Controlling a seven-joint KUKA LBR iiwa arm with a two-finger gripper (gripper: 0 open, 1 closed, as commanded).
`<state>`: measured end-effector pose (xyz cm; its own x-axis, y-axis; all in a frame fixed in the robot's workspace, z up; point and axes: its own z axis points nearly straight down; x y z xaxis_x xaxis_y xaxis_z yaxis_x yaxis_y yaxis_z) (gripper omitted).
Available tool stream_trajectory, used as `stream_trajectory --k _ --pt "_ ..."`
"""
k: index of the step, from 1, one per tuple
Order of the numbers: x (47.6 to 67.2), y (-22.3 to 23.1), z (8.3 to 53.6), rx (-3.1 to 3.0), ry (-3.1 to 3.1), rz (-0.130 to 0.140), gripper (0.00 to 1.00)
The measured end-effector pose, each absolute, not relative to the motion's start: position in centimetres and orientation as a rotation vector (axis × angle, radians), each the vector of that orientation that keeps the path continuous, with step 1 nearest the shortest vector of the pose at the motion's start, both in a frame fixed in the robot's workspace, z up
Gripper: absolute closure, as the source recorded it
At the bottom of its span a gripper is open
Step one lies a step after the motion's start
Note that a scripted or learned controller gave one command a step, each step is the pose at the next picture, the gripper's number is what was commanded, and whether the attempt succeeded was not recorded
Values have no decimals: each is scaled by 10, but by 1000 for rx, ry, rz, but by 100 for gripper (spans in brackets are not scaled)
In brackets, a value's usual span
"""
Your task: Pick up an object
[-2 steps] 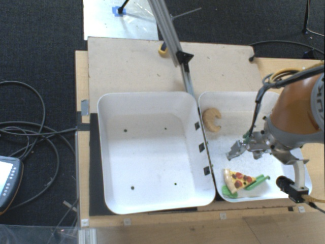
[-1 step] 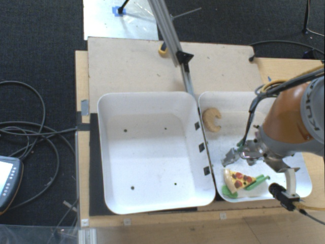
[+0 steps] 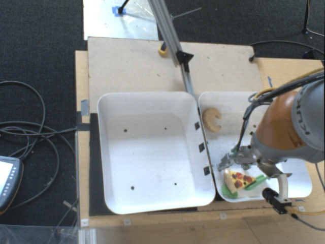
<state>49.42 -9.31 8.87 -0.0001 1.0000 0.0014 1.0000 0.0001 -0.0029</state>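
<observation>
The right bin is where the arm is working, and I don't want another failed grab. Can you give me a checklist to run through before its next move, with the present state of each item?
1. Targets in the right bin: ok. A pizza slice toy lies near the front, a tan croissant-like piece near the back.
2. Arm over the right bin: ok, its wrist hangs above the pizza slice toy.
3. Jaws open or shut: cannot tell, the wrist hides them.
4. Anything held: cannot tell.
5. Tan piece apart from the arm: ok, it sits well behind it.
6. Pizza slice toy close to the front wall: not ok, little room there.
</observation>
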Motion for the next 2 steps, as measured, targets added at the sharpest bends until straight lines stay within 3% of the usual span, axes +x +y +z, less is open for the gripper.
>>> stream_trajectory --k 1,2 --pt "496 -94 101 -2223 -2222 -3 100" --pt "500 -98 164 -2221 -2231 -7 100"
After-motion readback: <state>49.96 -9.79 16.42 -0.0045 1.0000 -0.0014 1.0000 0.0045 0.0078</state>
